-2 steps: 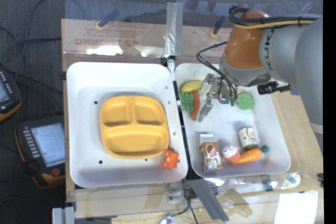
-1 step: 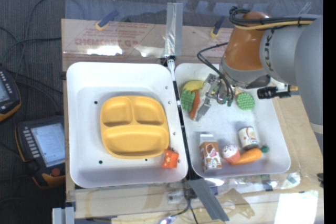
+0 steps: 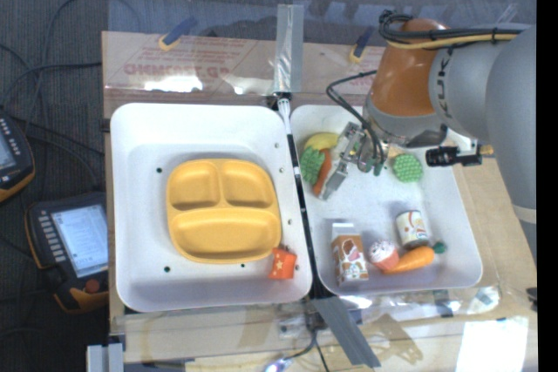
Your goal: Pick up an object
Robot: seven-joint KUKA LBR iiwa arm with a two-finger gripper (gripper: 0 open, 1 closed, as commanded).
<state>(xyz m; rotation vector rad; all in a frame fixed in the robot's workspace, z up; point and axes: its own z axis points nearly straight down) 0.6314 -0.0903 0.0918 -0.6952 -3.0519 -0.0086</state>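
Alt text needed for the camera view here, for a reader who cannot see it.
A grey arm's gripper hangs over the right bin, near a yellow-green-orange toy cluster, with a green ball, can, carton and carrot nearby. The left bin holds a yellow divided plate.

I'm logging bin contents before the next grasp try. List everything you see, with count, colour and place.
bins: 2, white, side by side on the bench
divided plate: 1, yellow, middle of left bin
small block: 1, orange, left bin, near corner by the divider
toy foods: a cluster, yellow, green, orange, right bin far-left corner
round item: 1, green, right bin far side
carton: 1, brown and white, right bin near edge
can: 1, white, right bin
carrot: 1, orange, right bin near edge
gripper: 1, grey, over the cluster
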